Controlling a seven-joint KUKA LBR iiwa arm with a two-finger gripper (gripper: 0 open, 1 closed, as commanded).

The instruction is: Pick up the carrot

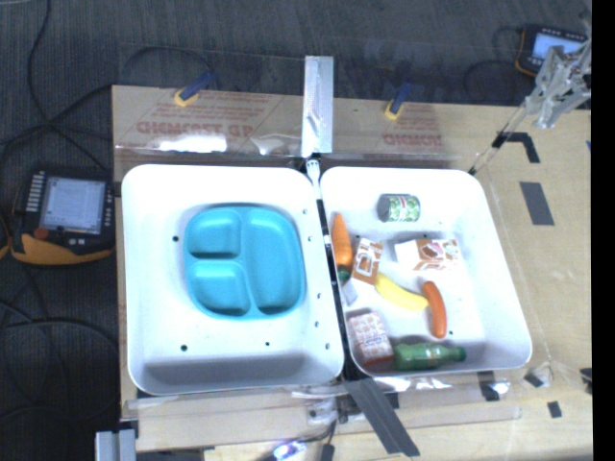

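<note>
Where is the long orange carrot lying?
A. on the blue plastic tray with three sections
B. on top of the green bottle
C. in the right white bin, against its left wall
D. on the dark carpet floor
C: the long orange carrot lies in the right white bin, along its left wall beside the divider.

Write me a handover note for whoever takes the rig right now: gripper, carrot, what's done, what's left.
Gripper: up at the far right, off the bins, carrying nothing; finger state unclear.
Carrot: lies in the right bin against its left wall, beside a small snack box and near the banana.
Left bin: holds the blue divided tray.
Done: nothing yet; carrot not picked.
Left: reach over, grasp the carrot, lift it.
</note>
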